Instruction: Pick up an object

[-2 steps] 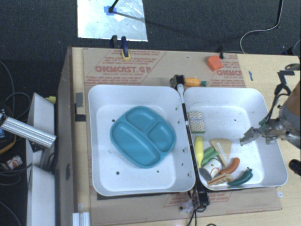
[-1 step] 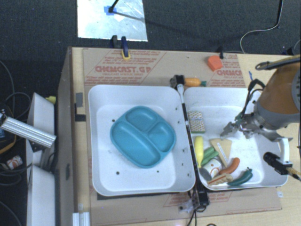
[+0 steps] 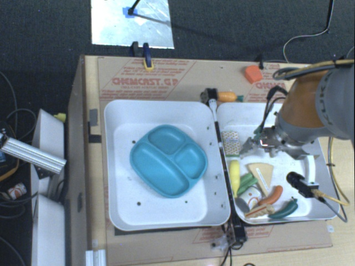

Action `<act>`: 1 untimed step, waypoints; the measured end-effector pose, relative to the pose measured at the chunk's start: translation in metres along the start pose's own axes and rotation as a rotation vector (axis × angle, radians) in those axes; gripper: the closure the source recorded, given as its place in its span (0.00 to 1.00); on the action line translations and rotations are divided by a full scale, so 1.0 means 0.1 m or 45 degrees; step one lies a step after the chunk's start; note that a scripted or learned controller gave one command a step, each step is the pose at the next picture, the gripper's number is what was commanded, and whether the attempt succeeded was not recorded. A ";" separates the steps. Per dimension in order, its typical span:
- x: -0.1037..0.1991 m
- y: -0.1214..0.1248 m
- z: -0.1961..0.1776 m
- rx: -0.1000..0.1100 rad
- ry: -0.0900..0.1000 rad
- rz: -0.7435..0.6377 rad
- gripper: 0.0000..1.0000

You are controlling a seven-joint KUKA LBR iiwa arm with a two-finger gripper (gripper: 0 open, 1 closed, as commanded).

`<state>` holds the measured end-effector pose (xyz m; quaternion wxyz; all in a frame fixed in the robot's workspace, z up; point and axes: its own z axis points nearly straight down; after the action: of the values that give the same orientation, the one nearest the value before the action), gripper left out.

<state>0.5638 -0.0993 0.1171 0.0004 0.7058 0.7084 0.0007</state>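
Observation:
The right bin (image 3: 244, 111) holds a heap of toy foods along its near side: a yellow banana (image 3: 234, 174), a pale cheese wedge (image 3: 261, 173), an orange-red sausage (image 3: 270, 195), a green pepper (image 3: 284, 208) and a small can (image 3: 252, 193). A speckled packet (image 3: 230, 140) lies by the bin's left wall. My gripper (image 3: 248, 146) hangs low over the middle of this bin, between the packet and the cheese wedge, just above the banana's far end. Nothing is visibly held.
A blue divided plate (image 3: 168, 160) lies in the left bin (image 3: 127, 121). On the bench behind the bins sit an orange block (image 3: 252, 73) and an orange carrot-like toy (image 3: 227, 97) at the divider's far end. The arm covers the right bin's right side.

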 end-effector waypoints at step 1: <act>-0.70 0.16 0.33 0.002 -0.003 0.004 0.00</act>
<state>0.5804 -0.1696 0.0841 0.0008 0.7069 0.7074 -0.0005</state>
